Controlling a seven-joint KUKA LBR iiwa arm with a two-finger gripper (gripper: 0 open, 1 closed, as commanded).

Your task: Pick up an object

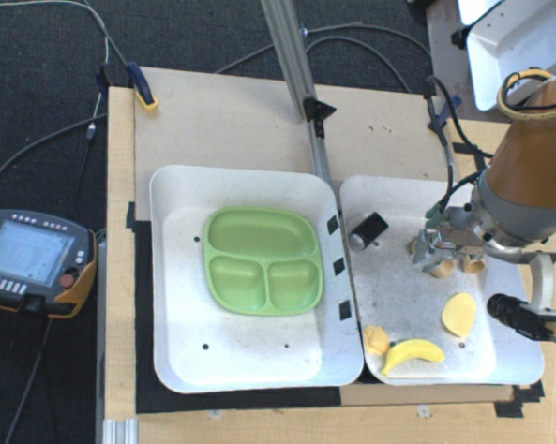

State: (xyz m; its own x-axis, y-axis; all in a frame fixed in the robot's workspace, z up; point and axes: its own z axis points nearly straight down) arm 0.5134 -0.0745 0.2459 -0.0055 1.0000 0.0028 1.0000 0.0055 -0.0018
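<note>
Holding green tray point(261, 260): left bin point(171, 351); banana point(413, 353): right bin point(386, 298).

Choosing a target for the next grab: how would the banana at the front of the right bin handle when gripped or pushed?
The banana is curved, so it would probably pivot or rock rather than roll. Its glossy skin hints at a smooth toy that could slip. It looks small, likely light.
</note>
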